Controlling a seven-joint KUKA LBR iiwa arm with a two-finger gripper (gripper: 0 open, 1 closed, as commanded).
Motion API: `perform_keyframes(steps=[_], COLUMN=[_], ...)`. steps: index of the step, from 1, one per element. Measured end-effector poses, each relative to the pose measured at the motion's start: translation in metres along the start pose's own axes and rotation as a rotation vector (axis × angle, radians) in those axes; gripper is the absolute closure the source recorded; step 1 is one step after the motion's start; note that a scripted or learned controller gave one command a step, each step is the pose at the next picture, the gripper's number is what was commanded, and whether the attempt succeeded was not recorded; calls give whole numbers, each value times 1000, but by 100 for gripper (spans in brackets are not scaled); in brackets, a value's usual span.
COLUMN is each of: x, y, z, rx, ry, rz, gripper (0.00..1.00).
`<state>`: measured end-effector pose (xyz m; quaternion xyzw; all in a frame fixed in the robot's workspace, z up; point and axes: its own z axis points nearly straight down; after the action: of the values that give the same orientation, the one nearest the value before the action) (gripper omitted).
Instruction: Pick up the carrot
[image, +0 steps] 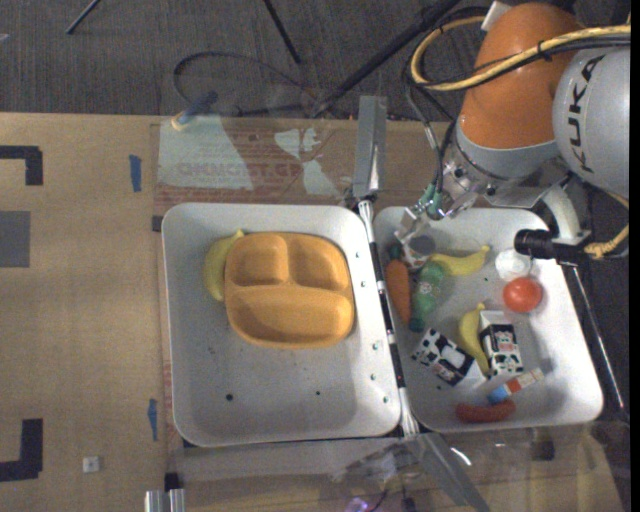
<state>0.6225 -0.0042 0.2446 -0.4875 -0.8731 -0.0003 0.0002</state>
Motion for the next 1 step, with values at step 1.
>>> perform_keyframes(steps=[1], x=[36], y=[32], z=[-25], rx=[-6], ry=[-5], rz=[-231], gripper=[100])
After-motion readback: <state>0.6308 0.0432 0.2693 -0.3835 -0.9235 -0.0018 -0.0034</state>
